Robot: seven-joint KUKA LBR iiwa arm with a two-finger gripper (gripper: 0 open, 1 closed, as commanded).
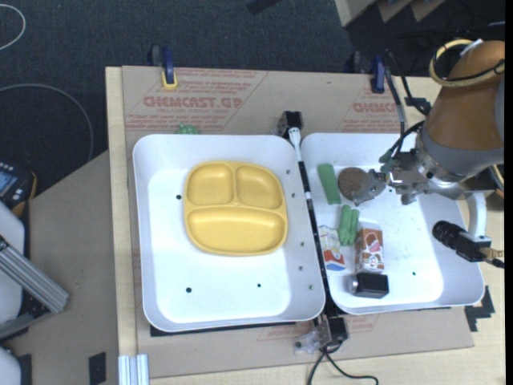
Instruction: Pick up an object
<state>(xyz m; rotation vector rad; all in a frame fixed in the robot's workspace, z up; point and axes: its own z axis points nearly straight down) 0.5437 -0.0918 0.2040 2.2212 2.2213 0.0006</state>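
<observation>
From above, 2 bins are seen on the bench (120, 215). The tool (375, 184) is lowered into the right bin (449, 283), beside a brown disc (351, 183). How far it is opened cannot be told. A yellow plate (236, 208) is seen in the left bin (160, 239).

Both bins, the left bin (160, 239) and the right bin (425, 283), are plain white, sitting on a pale tan board (240, 95) printed with faded red lettering. The divided plate (236, 208) is a soft butter yellow all over. In the right bin, two sticks (327, 182) (347, 224) are green, a round lump (353, 183) is brownish grey, a packet (369, 249) is brown and white with red, a smaller wrapper (331, 245) shows white, red and blue, and a small block (371, 284) is black; the arm (469, 103) is grey with an orange band.
</observation>
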